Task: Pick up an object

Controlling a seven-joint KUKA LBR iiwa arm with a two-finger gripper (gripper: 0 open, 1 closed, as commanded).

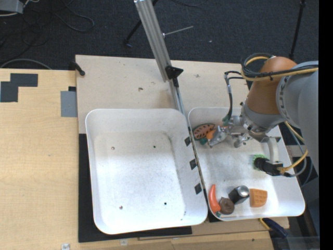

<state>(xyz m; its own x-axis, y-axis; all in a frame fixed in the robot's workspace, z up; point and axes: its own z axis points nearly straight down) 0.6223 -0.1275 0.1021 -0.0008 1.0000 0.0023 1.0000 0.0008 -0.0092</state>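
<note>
The metal two-finger gripper (221,135), fingers' state untellable, sits just right of the brown-orange oval object (203,131), upper right bin.

Dark carpeted floor (62,30) strewn with what seem cables (78,14) behind a plywood bench (119,82).

Two white bins (99,139), five small objects (258,197), one arm (291,95).

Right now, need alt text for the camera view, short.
The grey arm reaches in from the right, its gripper low in the right bin beside a brown and orange object near the divider. An orange block, a dark cylinder and a red strip lie at that bin's near edge.
</note>
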